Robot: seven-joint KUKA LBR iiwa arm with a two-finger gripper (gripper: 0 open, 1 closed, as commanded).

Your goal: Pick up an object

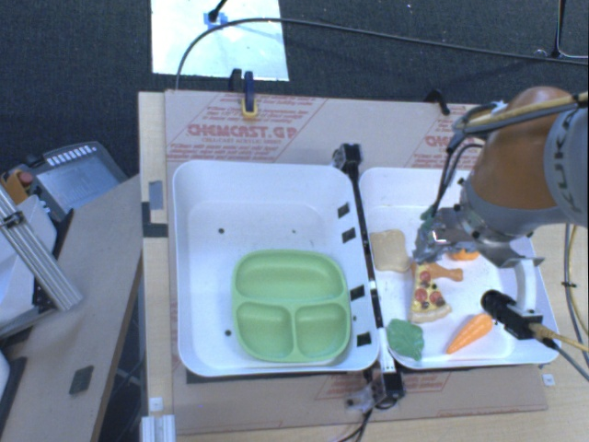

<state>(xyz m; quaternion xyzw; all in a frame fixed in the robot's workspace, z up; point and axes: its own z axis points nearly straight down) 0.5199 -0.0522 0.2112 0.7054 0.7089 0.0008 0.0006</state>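
A: Entry, near edge first. Right bin (515, 353): green leafy toy (405, 339) in its near left corner, carrot (468, 332) along the near wall, pizza slice (428, 295) just behind and between them. Bread slice (390, 250) lies further back, against the left wall.

B: Gripper state?

A: Gripper (429, 245) is low over the bin's middle, just beside the bread and above the pizza's far end. How far it is open I cannot tell; the wrist hides it. Nothing seen in its hold.

B: Risks?

A: My judgement: bread, pizza and a small orange piece (449, 272) crowd the same spot, so a descent could pinch two at once or land on a flat edge and slip. Flat pieces give little to grip.

B: Surroundings?

A: Left bin (198, 247) carries a green divided plate (291, 304) toward its near side, well apart. The black clips (360, 288) on the shared wall sit close to the bread. Far off, a yellow clamp (248, 109) on the board's far edge.
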